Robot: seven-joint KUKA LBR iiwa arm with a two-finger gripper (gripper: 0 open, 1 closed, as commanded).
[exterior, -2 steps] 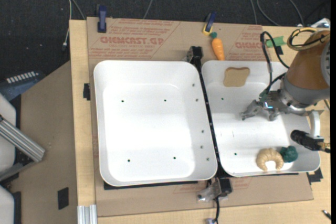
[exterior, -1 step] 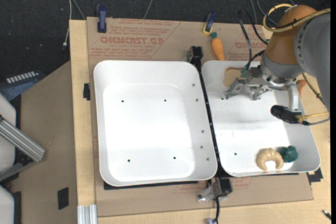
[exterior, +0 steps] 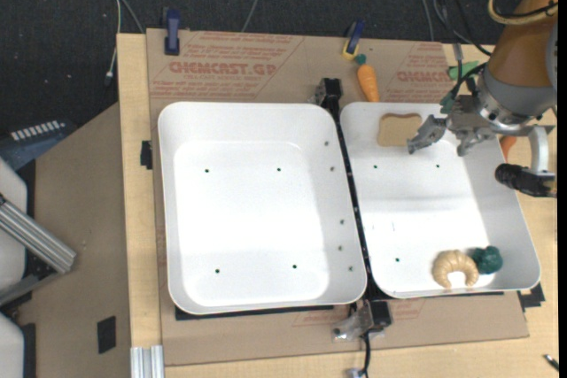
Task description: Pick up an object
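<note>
A tan slice of toast [exterior: 397, 130] lies flat at the far left corner of the right bin [exterior: 416, 208]. My gripper [exterior: 438, 146] hovers just to the right of the toast, over the far part of that bin. Its fingers [exterior: 423, 135] are spread open with nothing between them. At the near right corner of the same bin, a beige croissant [exterior: 454, 268] lies with a dark green item [exterior: 486, 259] touching its right side.
An orange carrot [exterior: 367, 82] lies on the cardboard behind the right bin, outside it. The left bin [exterior: 177, 190] stands beside the right one. Clamps [exterior: 171, 31] grip the board's far edge, and a black clip [exterior: 330, 90] sits between the bins.
</note>
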